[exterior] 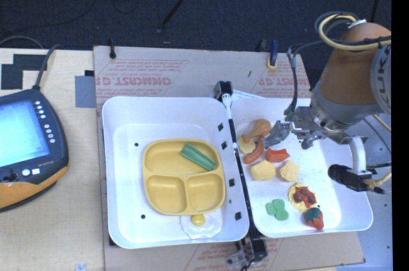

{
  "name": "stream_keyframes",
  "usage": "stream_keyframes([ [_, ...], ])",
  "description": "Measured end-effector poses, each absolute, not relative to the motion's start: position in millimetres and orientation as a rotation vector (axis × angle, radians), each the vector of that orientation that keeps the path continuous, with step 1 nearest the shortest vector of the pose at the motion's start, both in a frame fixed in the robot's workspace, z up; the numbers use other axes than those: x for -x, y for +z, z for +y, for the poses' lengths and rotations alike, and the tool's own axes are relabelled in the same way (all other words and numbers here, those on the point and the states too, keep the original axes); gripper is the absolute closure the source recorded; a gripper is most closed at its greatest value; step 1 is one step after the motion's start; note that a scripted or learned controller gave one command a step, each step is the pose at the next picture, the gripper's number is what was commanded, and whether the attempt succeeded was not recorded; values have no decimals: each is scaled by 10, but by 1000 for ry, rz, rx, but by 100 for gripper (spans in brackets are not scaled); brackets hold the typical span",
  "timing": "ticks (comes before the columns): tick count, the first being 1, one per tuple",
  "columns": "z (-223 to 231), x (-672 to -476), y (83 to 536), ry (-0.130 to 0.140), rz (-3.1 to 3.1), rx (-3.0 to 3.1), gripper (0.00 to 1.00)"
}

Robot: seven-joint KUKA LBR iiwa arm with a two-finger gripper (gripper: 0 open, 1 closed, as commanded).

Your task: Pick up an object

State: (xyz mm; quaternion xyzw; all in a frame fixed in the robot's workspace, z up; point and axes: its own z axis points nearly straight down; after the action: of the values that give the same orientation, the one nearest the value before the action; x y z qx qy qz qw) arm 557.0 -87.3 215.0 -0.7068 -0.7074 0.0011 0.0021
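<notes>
The jaws point(278, 133) hung low over the right bin point(345, 215), and I could not tell how they stood. Just beside them lay a sausage point(255, 151) and an orange piece point(259, 129); a red piece point(277, 154) sat just beneath. Further off were yellow wedges point(262, 170), green slices point(277, 209) and a strawberry point(314, 218). Well apart, the left bin point(121, 199) held a yellow tray point(182, 190) bearing a green piece point(198, 156).

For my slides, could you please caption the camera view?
KUKA arm's gripper hovers over toy food in the right bin; the left bin's yellow tray holds a green piece.
</notes>
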Motion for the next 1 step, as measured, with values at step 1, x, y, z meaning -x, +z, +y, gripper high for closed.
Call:
stream_keyframes([
  [1, -1088, -5540, 1036, -4, -2226, 2226, 0],
])
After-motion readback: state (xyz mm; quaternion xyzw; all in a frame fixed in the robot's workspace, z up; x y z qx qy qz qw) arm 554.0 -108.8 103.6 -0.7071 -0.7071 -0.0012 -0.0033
